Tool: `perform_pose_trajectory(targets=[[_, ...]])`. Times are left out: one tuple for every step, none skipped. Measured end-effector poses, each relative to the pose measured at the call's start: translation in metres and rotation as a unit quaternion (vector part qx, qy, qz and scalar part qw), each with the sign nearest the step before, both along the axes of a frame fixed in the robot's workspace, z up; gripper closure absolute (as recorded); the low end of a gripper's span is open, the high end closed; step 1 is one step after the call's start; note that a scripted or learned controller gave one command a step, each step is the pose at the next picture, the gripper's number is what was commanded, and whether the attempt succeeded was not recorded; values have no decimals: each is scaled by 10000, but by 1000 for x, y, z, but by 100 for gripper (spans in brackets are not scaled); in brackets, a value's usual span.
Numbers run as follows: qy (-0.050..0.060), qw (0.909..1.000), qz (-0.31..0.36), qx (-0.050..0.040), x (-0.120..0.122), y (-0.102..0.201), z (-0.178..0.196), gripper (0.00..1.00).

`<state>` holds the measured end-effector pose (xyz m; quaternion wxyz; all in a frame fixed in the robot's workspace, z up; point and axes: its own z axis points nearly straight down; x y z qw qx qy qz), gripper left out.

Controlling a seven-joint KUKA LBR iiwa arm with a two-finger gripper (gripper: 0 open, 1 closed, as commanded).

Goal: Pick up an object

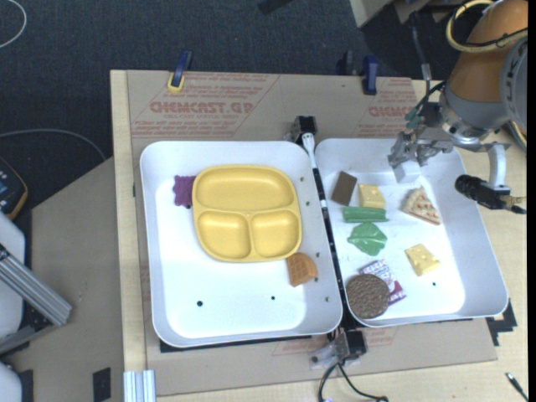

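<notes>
My gripper [408, 159] hovers over the far part of the right bin [481, 262], with nothing between its fingers. Below it lie a pizza slice [421, 205], a yellow cheese block [372, 197] and a brown block [344, 188]. Further toward the front are a green bar [364, 214], a green leaf [368, 238], a holed cheese wedge [422, 259], a round brown cookie [367, 295] and a red-and-white wrapper [378, 270].
The left bin [167, 291] holds a yellow divided plate [247, 211], a purple item [182, 190] at the plate's left edge and a brown bread piece [301, 268] at its front right. A black divider [321, 203] runs between the bins.
</notes>
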<state>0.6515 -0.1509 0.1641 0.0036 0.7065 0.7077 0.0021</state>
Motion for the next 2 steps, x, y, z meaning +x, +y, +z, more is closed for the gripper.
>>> perform_pose_trajectory(targets=[[16,10000,-3,4,-6,0,46,100],[17,10000,-4,4,-5,0,62,100]])
